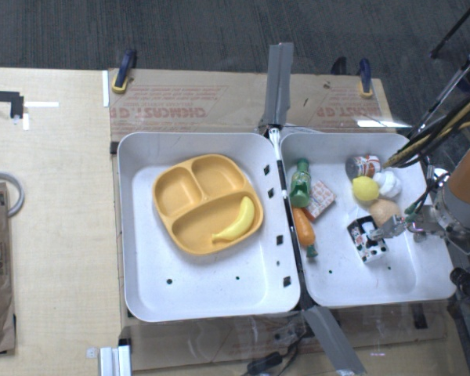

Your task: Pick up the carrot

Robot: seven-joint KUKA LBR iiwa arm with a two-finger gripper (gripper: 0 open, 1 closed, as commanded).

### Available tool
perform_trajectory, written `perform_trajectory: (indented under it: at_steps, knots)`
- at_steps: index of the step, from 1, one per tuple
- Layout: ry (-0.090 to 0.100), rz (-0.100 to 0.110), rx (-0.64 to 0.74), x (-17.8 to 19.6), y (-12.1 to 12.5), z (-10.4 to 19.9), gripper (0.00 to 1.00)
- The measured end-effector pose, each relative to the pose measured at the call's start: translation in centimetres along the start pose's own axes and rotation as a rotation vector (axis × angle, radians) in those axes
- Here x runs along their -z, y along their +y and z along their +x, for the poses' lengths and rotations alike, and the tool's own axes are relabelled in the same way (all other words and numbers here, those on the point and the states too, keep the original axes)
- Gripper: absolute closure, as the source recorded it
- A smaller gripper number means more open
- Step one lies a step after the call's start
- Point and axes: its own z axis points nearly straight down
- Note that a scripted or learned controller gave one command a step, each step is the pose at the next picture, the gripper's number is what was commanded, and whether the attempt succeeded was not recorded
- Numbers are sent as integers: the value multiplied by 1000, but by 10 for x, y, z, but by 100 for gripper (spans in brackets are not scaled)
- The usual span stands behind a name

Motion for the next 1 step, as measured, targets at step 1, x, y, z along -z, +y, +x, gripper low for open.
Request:
perform_trajectory:
  at_steps: [1]
  knots:
    - [-19,0,263,0,-5,15,0]
